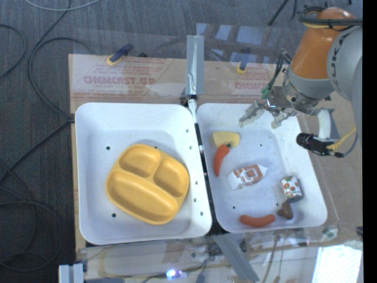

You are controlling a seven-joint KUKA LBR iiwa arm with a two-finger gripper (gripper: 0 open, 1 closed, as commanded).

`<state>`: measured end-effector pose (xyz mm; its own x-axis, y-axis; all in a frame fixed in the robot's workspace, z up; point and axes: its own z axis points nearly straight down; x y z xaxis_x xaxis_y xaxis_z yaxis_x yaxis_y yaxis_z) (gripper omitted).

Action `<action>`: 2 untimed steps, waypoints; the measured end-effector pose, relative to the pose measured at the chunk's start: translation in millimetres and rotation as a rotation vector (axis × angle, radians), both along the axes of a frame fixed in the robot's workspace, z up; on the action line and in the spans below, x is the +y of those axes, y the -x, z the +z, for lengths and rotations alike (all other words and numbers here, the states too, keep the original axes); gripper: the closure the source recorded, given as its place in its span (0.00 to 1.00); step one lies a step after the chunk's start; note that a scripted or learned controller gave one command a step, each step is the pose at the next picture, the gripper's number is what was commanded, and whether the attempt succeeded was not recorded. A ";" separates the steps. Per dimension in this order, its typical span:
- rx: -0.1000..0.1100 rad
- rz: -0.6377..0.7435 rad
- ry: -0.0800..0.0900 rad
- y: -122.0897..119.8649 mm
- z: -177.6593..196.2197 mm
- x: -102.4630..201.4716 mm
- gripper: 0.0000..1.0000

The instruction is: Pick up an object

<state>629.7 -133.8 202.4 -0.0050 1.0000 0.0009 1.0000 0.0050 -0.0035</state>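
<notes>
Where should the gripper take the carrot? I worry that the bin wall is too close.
Grip the carrot across its orange middle, coming straight down from above. It lies flat and slim, running nearly along the wall of the right bin, so the fingers can straddle its narrow width. The yellow wedge crowds its upper end.

Brown bench (147, 84), faint red lettering across the top. Bearing two shallow white bins side by side: left bin (94, 122) and right bin (306, 175), rims nearly touching along the middle. Grey metal bar (194, 63) lying upright between them at the far edge. Two small yellow-and-blue clamps on the far edge, one (119, 53) toward the left, one (241, 67) toward the right.
</notes>
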 end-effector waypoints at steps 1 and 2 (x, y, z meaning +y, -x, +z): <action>-0.015 -0.002 0.003 44.0 -112.1 26.2 0.00; -0.022 0.102 0.005 94.6 -111.3 25.5 0.00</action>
